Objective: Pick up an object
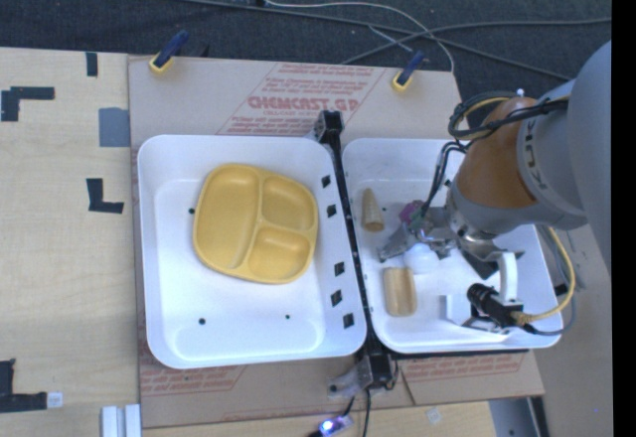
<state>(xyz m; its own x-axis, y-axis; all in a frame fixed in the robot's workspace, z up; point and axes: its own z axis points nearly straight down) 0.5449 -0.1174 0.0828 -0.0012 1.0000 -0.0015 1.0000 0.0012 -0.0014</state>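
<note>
My gripper (pixel 417 238) reaches down into the right bin (pixel 393 155), its grey fingers low over a small white object (pixel 422 257) near the bin's middle. A purple-and-green bit (pixel 410 215) shows just above the fingers. Two tan, cork-like cylinders lie to the left: one (pixel 372 210) near the divider at the bin's upper left, another (pixel 399 291) toward the front. The arm's orange band (pixel 497 167) and grey wrist cover the bin's right part.
The left bin (pixel 169 326) holds a yellow divided plate (pixel 255 222). A black divider (pixel 343 236) runs between the bins. Yellow-and-blue clamps (pixel 169 51) (pixel 407 71) pin the cardboard at the back. A black fitting with a yellow cable (pixel 497 311) sits at the right bin's front right.
</note>
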